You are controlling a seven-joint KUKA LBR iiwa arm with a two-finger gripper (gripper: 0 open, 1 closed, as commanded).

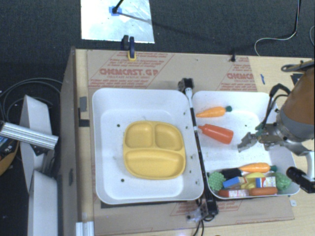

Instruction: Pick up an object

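Rightward, end effector (246, 142) near red bottle (215, 133)

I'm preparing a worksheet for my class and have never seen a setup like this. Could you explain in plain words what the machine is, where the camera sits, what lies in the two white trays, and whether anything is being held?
There is one picture, from a camera fixed above a bench and looking down at a slant. The machine is a robot arm, grey with an orange band, reaching in from the right. Its claw hangs over the right bin; I can see nothing between its fingers, so it seems to hold nothing.

The left bin holds a yellow divided plate. The right bin holds toy food: a carrot near the back, a red bottle beside it, and at the front edge a crowded pile with another carrot, green pieces and small boxes.

The arm's job is to pick up an object.
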